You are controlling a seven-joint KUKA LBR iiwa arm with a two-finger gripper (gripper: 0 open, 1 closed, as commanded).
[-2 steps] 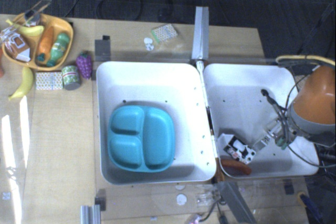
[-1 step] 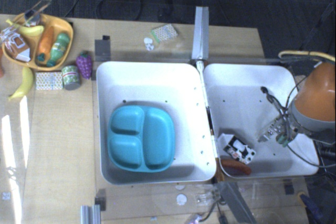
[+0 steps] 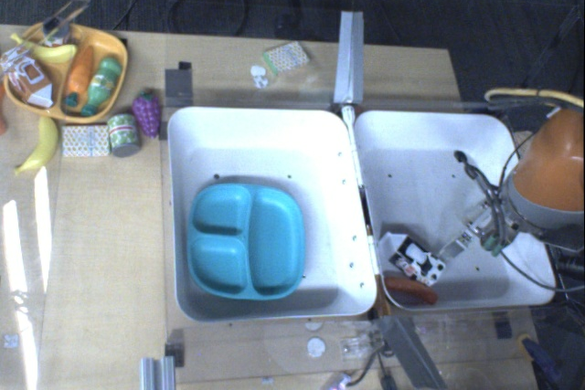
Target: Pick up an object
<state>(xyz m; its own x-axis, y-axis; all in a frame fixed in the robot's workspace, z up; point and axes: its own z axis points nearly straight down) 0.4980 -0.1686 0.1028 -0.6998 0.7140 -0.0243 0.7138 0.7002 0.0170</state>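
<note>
Objects to pick up lie in the right bin (image 3: 430, 142): a small black-and-white item (image 3: 413, 258) near its front left corner and a reddish sausage-like piece (image 3: 410, 290) just in front of it. The claw (image 3: 437, 257) reaches low from the right, tip touching or just beside the black-and-white item, apparently lined up to grab it; I cannot tell whether it is parted or gripping anything.

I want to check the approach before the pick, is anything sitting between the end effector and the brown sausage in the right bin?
Nothing visible does. The end effector is low in the right bin, right above the brown sausage at the near wall. The blue tray lies apart in the left bin.
</note>
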